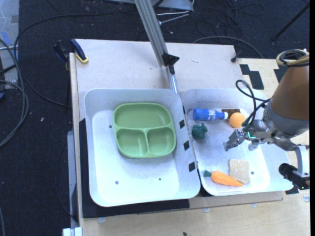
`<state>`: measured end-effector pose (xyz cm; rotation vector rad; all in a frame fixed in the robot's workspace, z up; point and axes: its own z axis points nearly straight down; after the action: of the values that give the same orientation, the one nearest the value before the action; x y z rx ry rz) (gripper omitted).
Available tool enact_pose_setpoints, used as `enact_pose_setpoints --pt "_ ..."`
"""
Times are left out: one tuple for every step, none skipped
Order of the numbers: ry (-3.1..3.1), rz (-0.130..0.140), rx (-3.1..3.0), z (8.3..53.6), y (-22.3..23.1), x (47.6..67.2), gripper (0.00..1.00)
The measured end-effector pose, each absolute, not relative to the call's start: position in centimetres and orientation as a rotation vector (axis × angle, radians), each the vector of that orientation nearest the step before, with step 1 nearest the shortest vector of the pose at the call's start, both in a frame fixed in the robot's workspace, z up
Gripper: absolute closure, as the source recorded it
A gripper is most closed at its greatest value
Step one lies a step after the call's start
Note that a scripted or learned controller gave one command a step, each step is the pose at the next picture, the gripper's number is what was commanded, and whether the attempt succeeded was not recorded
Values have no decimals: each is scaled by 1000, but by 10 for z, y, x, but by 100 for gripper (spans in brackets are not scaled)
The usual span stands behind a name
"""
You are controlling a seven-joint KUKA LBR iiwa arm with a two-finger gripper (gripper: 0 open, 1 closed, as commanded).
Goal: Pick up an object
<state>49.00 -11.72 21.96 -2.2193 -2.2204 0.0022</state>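
Observation:
In the right bin (216,154) lie a blue bottle (208,114) with a white cap, an orange ball (236,119), a dark green toy (199,131), a tan slice of bread (239,170) and an orange carrot (226,179). My gripper (235,141) hangs over the right half of this bin, above the bread and below the orange ball. Its dark fingers point left and nothing shows between them. The arm's grey body (291,102) covers the bin's right edge.
The left bin (98,181) holds a light green divided plate (145,130). A metal pole (152,26) slants from the top down to the seam between the bins. Cables run over the dark floor around the bench.

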Motion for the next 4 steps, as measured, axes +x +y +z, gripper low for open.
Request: enact_pose_setpoints --pt "-2221 1 -2220 220 -117 490 0" --pt "-2216 5 -2221 172 -123 483 0" --pt "-2218 2 -2220 128 -117 482 0" --pt "-2224 -3 -2232 96 -119 484 0"
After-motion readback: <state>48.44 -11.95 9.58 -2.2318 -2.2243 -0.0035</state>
